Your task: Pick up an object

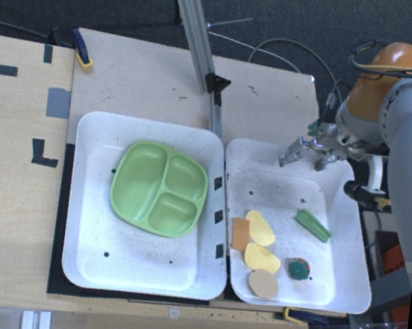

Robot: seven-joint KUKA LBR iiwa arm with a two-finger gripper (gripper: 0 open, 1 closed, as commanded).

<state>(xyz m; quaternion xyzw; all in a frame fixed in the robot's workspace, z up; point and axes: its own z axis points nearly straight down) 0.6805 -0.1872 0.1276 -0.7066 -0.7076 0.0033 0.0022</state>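
Observation:
The right bin (338,186) holds several small things near its front: an orange block (240,234), two yellow pieces (260,228) (261,259), a tan disc (263,283), a dark green and red round thing (298,268) and a green stick (312,225). My gripper (305,155) hangs over the bin's far edge, well behind all of them, its fingers spread open with nothing between them.
A green divided plate (160,188) lies in the left bin (88,205). A grey metal post (200,39) slants down to the gap between the bins. Cables (296,55) trail across the bench behind the right bin.

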